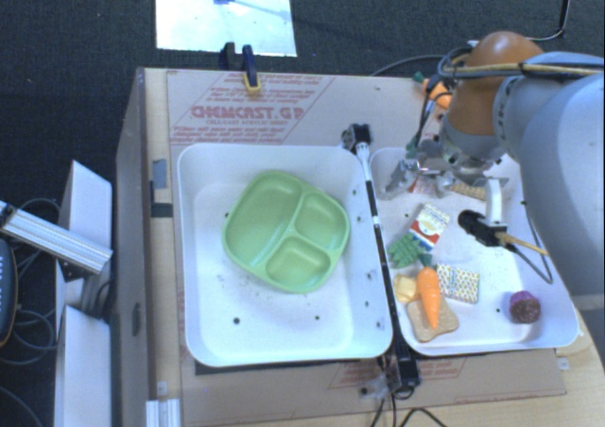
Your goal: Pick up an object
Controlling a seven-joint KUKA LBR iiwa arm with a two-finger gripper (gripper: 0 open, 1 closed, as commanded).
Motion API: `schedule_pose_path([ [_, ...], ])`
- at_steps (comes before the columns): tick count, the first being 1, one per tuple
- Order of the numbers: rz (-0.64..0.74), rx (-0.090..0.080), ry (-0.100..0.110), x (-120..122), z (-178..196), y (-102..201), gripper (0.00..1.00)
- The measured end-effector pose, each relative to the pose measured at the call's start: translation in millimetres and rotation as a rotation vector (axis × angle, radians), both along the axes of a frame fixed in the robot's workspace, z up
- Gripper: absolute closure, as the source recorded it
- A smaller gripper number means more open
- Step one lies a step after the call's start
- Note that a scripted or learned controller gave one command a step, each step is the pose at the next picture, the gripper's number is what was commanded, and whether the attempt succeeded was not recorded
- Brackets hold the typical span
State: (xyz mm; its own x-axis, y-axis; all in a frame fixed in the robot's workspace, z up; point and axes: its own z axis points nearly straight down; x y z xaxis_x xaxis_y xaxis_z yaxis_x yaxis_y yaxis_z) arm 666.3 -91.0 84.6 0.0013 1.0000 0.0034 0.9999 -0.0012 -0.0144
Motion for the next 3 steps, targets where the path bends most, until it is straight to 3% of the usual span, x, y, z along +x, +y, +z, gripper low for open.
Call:
schedule_pose_path([
  [3,0.0,-0.005,-0.001,-0.3,-0.3,3.9,0.0],
])
